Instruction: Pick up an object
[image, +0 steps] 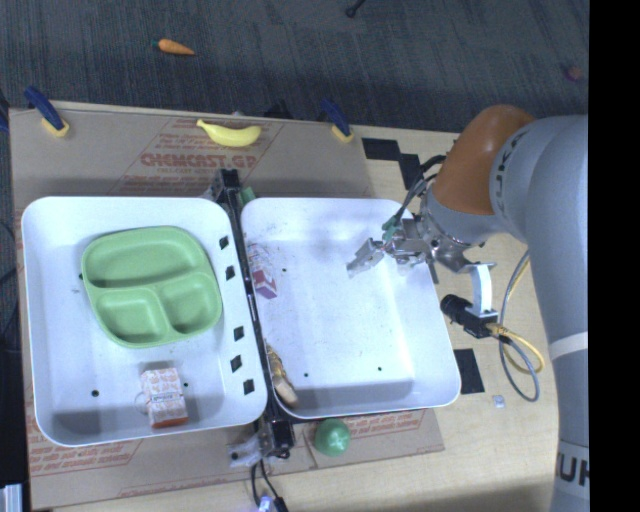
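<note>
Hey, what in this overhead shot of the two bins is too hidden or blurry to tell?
- Gripper, camera view: small and blurred, so its state is unclear.
- Small pink-and-white packet: label too small to read.
- Tan object at the right white bin's left wall: partly hidden by the rim, identity unclear.
- Orange-and-white carton: print unreadable.

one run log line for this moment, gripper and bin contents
gripper: over right bin, nothing between fingers | right bin: small carton at left wall | left bin: green tray, snack box
</note>
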